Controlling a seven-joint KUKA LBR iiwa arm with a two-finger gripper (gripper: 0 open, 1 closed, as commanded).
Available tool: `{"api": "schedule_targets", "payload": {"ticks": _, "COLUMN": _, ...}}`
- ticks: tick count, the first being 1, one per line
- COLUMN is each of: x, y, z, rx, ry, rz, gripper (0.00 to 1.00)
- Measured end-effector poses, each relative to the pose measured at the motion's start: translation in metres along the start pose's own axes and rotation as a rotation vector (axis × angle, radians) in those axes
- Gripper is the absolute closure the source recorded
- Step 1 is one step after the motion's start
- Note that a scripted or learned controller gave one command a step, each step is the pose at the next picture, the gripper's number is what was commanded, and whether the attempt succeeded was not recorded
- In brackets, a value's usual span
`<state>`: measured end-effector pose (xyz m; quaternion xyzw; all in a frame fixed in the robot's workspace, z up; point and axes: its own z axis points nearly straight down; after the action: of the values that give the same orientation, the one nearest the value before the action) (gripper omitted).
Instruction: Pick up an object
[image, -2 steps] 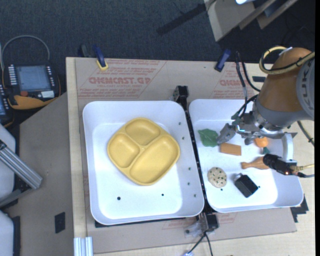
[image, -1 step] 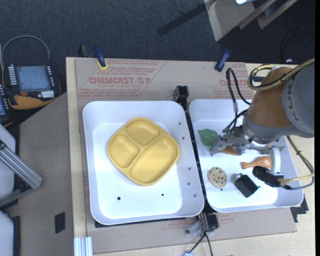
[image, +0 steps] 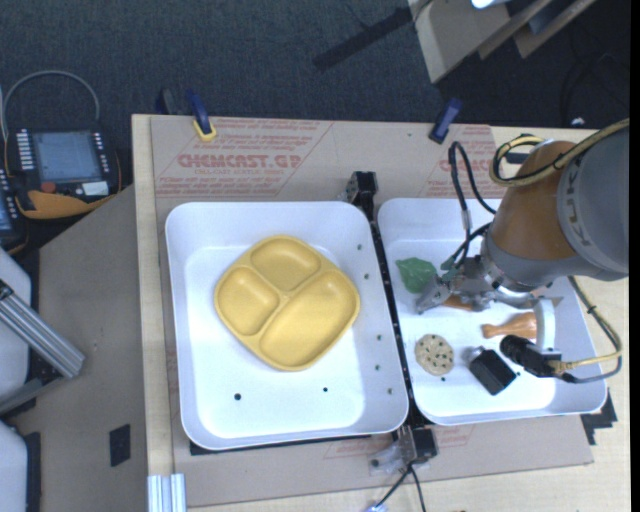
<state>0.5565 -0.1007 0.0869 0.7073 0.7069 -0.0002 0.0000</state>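
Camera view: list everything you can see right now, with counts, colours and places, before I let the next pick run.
Bins: two, white, side by side on the bench.
Divided plate: one, yellow, centre of left bin.
Leaf-like piece: one, green, right bin, near its left wall.
Cookie: one, tan with dark specks, right bin.
Block: one, black, right bin, beside the cookie.
Orange-brown piece: one, right bin, under the arm.
Arm: one, grey and orange, over the right bin.
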Motion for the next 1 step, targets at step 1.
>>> {"api": "schedule_targets", "payload": {"ticks": 1, "x": -0.0014, "y": 0.0014, "z": -0.0120, "rx": -0.007, "ry": -0.003, "rz": 0.002, "gripper": 1.00}}
